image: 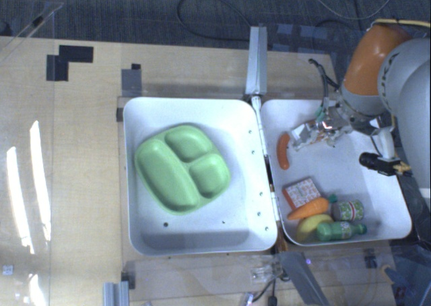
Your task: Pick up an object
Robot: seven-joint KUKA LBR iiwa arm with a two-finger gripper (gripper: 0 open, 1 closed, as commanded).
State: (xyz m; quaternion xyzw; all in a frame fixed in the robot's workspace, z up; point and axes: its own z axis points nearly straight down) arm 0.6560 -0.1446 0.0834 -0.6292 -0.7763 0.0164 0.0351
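Sausage (283, 151) in right bin (397, 220) (upper left), fingers (301, 135) near

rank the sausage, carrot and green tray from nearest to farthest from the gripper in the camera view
1. Sausage, just left of the gripper, right bin.
2. Carrot, lower in the right bin.
3. Green tray, left bin.

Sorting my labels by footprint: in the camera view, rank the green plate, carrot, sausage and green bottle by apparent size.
1. green plate, by far.
2-4. carrot, green bottle and sausage look too alike to rank.
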